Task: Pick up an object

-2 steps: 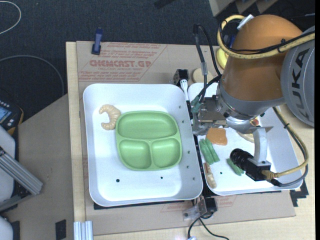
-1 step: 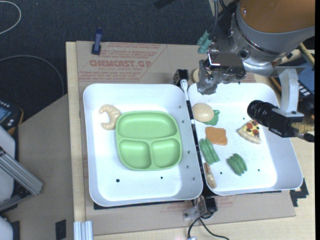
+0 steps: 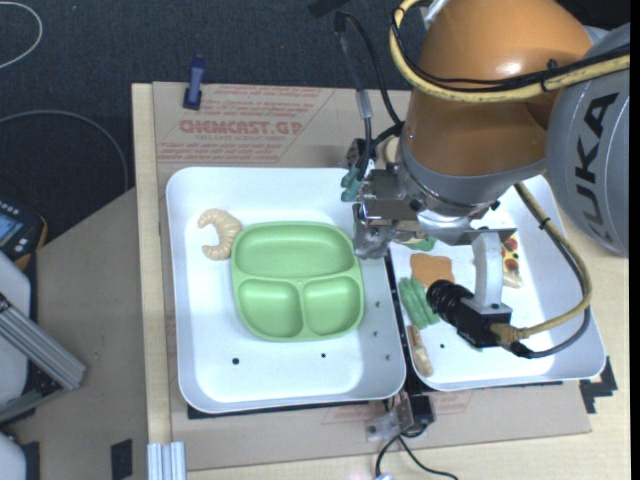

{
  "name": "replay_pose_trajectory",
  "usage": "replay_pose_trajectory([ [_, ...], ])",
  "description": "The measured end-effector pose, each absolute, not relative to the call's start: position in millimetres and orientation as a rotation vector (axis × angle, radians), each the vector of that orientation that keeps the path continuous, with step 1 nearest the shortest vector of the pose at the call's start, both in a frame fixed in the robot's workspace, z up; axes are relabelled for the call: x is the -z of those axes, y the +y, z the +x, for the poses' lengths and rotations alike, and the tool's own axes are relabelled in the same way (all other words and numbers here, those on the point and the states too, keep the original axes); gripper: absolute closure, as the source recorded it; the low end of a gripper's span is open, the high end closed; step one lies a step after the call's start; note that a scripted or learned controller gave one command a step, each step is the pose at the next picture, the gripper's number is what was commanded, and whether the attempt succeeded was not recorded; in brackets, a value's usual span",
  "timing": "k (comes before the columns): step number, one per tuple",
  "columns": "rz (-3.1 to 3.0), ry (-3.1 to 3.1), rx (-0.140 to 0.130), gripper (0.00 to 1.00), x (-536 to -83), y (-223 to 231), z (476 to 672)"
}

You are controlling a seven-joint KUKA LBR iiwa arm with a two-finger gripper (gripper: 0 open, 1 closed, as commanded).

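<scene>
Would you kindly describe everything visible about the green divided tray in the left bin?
The green divided tray is pale green, looks like smooth moulded plastic, and has rounded corners and three compartments: one wide across the top and two smaller below. It lies flat and right way up on the left bin's floor, toward its right side. A tan croissant-shaped toy sits right at its upper left corner. Its compartments hold nothing.

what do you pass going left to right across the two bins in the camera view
croissant → green divided tray → green toy vegetable → orange cracker-like piece → pizza-slice toy
</scene>
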State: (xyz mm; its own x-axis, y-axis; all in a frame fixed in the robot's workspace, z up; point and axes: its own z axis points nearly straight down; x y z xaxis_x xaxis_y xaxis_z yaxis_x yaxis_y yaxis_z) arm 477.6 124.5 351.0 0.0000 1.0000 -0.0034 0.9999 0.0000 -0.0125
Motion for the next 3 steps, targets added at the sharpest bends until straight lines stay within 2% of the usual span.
replay_pose_trajectory([
  [1,-2.222,-2.223,0.003,1.0,-367.5,124.4,479.8],
  [3,-2.223,-2.225,0.007,1.0,-387.9,125.2,480.7],
])
